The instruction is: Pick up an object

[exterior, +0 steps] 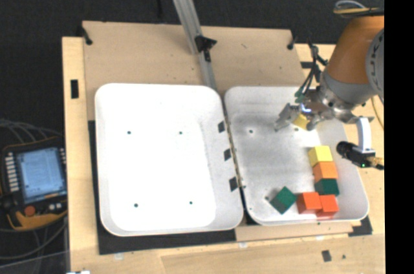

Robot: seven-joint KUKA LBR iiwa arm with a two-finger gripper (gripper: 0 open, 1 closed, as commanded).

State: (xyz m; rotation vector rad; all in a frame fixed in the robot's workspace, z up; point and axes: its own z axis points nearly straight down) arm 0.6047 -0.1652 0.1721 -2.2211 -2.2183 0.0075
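Note:
My gripper hangs over the upper right part of the right bin, reaching in from the right. A small yellow block sits between its fingers, and they are shut on it. Other blocks lie along the bin's right and front side: a yellow block, an orange block, a dark green block, two orange-red blocks and a green block turned at an angle.
The left bin lies beside the right one, with clips along their shared edge. A grey metal pole slants up from behind the bins. A teach pendant lies off the bench at the left.

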